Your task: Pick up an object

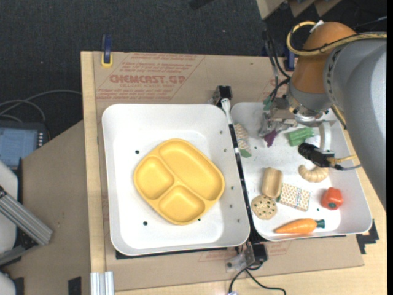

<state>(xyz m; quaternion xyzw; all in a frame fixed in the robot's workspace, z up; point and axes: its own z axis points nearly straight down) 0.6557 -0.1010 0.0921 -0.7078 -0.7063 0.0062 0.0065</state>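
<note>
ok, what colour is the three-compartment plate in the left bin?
Yellow: the divided plastic plate shows clearly in the camera view.

A dark carpeted floor (73,17) is seen around the desk (153,78), which is covered by printed brown cardboard under even light.

A robotics lab is indicated by the bench (153,78) with clamped white bins (116,165) and trailing cables (245,281).

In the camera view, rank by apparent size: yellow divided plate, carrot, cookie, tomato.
1. yellow divided plate, by far the largest
2. carrot
3. cookie and tomato look about alike, so I won't rank them.
</note>
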